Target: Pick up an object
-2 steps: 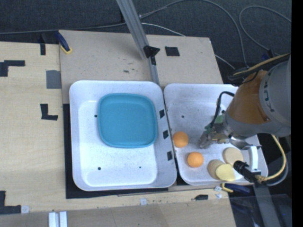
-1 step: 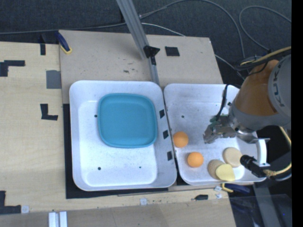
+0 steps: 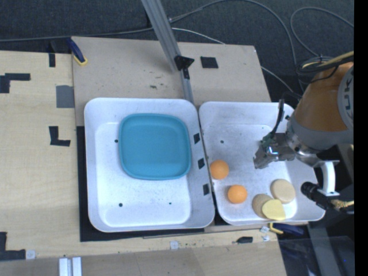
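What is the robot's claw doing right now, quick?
Gripper: above the right bin, nothing seen between its fingers; open or shut cannot be told.

A pale wooden surface point(image 3: 34, 154) carries black tape marks point(image 3: 56, 135) and a raised board point(image 3: 230, 79). Beyond it lies dark grey carpet point(image 3: 86, 7), crossed by thin cables point(image 3: 270, 16). A slanted metal pole point(image 3: 164, 27) rises from the board. The light is even.

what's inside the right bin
The right bin holds two orange balls and three pale round pieces clustered near its front corner. The pincer hangs over it, hiding the floor beneath.
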{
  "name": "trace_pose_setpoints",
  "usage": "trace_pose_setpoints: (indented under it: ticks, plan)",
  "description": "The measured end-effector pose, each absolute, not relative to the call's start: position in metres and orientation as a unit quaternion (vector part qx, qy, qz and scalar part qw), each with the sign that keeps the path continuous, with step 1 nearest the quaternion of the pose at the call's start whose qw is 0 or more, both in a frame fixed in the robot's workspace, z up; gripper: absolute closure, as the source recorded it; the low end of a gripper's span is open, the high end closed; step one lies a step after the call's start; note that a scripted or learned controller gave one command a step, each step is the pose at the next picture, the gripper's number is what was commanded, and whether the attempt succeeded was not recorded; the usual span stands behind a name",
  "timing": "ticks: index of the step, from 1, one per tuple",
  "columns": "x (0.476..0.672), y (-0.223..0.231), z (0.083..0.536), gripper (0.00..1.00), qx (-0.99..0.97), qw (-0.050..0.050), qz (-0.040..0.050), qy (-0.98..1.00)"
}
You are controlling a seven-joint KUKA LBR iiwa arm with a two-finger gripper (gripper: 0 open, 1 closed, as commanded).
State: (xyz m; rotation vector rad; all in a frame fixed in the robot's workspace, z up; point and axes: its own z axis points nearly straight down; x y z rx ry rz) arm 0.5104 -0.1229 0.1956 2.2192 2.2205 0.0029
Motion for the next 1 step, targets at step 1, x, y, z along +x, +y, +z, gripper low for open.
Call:
trace_pose_setpoints:
  ticks: [1]
  plan:
    - [0.5092,-0.1208,0.2374,1.00,0.707,0.001,0.0009,0.707]
